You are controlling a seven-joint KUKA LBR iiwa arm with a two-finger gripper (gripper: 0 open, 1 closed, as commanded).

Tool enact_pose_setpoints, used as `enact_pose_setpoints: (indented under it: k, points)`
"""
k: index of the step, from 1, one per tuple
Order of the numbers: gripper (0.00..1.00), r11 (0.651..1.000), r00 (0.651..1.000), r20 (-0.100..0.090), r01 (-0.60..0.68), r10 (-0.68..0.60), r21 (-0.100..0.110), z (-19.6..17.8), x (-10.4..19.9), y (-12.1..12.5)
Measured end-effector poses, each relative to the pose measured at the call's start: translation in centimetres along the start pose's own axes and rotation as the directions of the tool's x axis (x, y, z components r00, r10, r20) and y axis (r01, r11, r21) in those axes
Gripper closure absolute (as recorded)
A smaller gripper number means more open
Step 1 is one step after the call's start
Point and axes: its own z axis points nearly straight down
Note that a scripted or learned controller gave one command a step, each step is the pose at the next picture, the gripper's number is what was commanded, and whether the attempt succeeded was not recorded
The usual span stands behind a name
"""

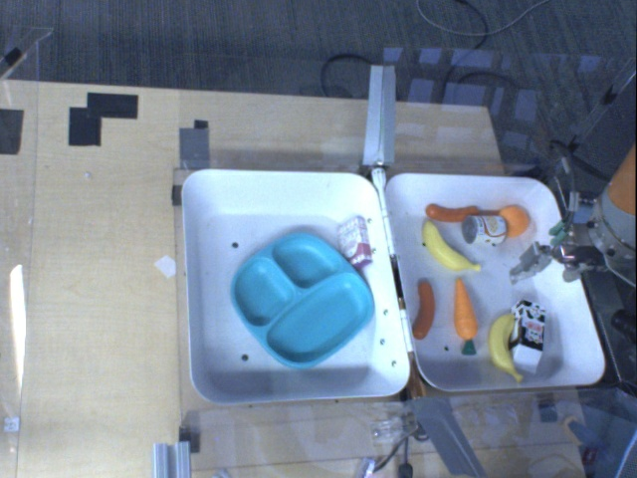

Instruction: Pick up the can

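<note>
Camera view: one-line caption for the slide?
Claw hovers over the right bin, short of the can lying among toy food; blue divided plate sits in the left bin.

Smooth plastic in the bins, pale wood underneath.

The white bins look like smooth matt plastic; the blue divided plate shows a slightly glossy plastic sheen. The can has a metal end and a paper-like printed label. The bananas and carrot look like smooth moulded plastic, and the bench is light wood-grain.
</note>
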Motion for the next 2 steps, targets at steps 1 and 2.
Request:
enact_pose_setpoints:
  k: [1,2]
  points:
    - [0.00,0.998,0.998,0.002,-0.062,0.062,-0.011,10.1,0.7,0.2]
    - [0.00,0.965,0.965,0.000,-0.261,0.261,-0.011,10.1,0.4,6.1]
